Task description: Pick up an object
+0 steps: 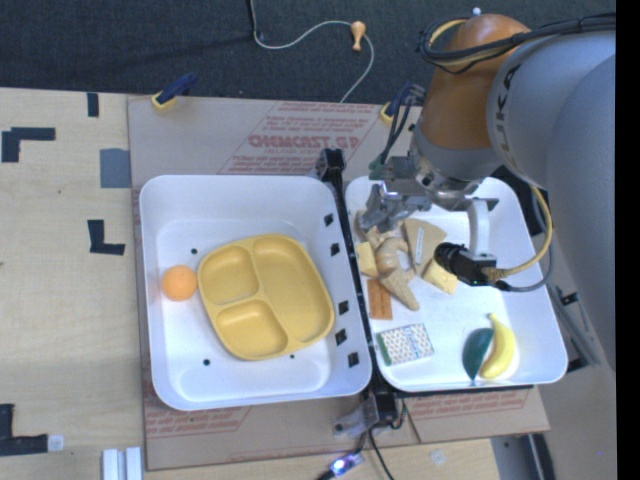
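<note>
The hand hangs over the right shallow white bin, at about ten o'clock within it. It is directly above a heap of pale tan and yellowish food-shaped pieces. From this slanted view I cannot tell whether the hand is open or closed, and I cannot make out anything gripped in it.

I take the heap as the target because it lies nearest. The pieces touch and overlap, so a blind descent into the middle would probably wedge between two of them or push them apart. I would rather aim for a piece on the edge. The tan bread-like chunk at six o'clock of the heap looks the freest, with the flat orange-brown strip just beside it.

If the heap proves awkward, the yellow banana at five o'clock of the bin is easier. It sits well apart from the heap, touching only a dark green leaf-shaped thing. The small patterned square card at seven o'clock looks too flat to grip.

I would come down straight, close across the short width of the chosen piece, and keep clear of the bin wall at nine o'clock. The left shallow white bin, with its yellow three-compartment plate and small orange ball, needs no attention.
</note>
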Controlling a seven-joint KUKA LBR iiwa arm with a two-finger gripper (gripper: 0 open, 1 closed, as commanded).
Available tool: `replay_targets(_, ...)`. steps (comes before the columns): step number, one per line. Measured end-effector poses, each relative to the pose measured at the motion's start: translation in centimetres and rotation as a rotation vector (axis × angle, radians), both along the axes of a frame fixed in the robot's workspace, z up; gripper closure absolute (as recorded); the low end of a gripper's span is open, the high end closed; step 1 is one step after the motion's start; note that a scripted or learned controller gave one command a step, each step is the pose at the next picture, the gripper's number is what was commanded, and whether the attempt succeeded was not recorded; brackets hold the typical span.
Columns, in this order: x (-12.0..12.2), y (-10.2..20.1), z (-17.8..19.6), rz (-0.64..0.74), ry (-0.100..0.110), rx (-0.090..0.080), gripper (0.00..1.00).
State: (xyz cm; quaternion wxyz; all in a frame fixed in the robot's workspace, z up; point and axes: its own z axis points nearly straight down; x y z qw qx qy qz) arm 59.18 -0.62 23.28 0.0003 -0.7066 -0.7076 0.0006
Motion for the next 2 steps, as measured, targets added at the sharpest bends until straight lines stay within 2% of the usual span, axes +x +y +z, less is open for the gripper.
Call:
replay_targets(1,-0.3,-0.7,-1.9,-0.001,0.002,-0.002,1.0)
replay_targets(2,-0.4,-1.3,-0.8,0.0,0.0,0.0,1.0)
